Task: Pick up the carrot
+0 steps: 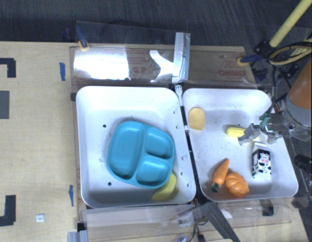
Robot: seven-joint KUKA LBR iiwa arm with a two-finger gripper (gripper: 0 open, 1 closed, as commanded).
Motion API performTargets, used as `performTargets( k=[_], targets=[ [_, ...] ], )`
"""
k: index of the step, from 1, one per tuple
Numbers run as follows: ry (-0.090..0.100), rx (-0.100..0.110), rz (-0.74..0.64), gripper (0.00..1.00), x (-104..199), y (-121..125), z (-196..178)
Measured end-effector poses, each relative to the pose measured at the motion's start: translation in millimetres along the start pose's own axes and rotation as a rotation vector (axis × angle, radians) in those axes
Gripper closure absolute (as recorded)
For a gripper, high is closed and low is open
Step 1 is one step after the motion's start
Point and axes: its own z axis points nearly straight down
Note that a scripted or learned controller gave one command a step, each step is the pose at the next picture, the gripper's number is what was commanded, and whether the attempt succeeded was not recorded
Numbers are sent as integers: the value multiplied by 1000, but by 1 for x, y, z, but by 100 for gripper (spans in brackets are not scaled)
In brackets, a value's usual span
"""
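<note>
Carrot (pixel 221 171) lies untouched at lower right, in the right bin (pixel 284 183). Claw (pixel 254 133) hovers above-right of it; grip state unclear, nothing lifted yet.

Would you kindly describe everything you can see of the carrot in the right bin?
The carrot is a small orange toy, plastic by its look, tapered, with a dark green stub at its lower end. It lies tilted on the floor of the right bin, near the front wall, tip pointing up and right. Its side touches an orange pumpkin-like toy. The gripper is apart from it, higher in the bin.
</note>
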Motion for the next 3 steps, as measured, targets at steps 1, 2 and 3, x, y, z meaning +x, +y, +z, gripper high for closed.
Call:
performTargets(
  k=[1,2,3],
  targets=[
    [0,0,-229,0,84,-40,4],
    [-2,-2,-125,0,63,-40,96],
    [-2,-4,-122,100,62,-40,87]
  ],
)
